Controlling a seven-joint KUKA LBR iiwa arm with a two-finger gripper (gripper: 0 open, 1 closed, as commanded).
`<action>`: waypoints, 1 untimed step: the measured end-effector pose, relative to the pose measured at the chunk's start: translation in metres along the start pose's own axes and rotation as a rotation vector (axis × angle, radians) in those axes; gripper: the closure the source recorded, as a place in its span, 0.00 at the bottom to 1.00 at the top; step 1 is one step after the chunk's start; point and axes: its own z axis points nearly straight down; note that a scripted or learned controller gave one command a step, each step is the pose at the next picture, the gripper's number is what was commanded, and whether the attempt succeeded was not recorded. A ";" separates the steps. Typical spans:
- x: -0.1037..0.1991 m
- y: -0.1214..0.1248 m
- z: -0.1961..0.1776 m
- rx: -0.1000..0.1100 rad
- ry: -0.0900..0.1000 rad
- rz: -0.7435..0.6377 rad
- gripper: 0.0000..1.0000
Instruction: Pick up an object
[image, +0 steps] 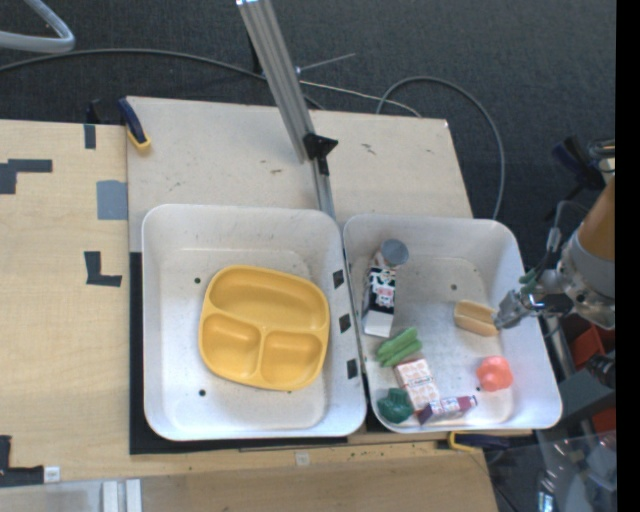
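The right bin (500, 240) holds several small items: a milk carton with a cow print (380, 292), a grey round cap (394, 251), a green pea pod (399, 347), a pink-and-white packet (415, 379), a dark green piece (394, 406), a purple marker (448, 406), a red-orange ball (494, 374) and a tan bread-like block (475, 318). My gripper (512, 307) hangs at the right bin's right side, just right of the tan block. Its tips are small and dark, and nothing visibly sits between them.
The left bin (160, 300) carries a yellow divided tray (265, 327). A metal pole (285, 85) slants down to the bins' shared wall. Cables cross the dark floor behind the bench. A yellow-and-blue clamp (134, 125) lies at the back left.
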 end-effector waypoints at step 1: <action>0.005 0.007 -0.060 -0.001 0.000 -0.002 1.00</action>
